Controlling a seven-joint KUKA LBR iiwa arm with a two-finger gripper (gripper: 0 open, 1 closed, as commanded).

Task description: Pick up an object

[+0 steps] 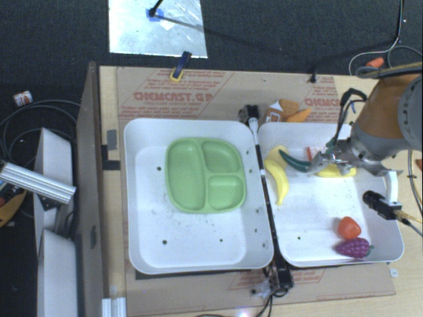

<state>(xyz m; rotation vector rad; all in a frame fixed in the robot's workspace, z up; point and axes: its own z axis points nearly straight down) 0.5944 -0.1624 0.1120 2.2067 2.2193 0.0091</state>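
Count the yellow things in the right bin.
2: a banana by the bin's left wall, and a yellow item under the gripper, partly hidden, so more may sit beneath.

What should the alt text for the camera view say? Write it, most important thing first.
The arm's gripper reaches into the right bin over a green pepper, beside a banana, with a tomato and grapes nearer. The left bin holds a green divided plate.

two white bins sit side by side on the bench. the left bin [149,243] holds a green divided plate [203,176]. in the right bin [310,243] lie a banana [277,176], a dark green object [294,160], a yellow object [336,171], an orange-red fruit [349,227] and purple grapes [353,247]. the gripper [328,157] hangs over the yellow object.
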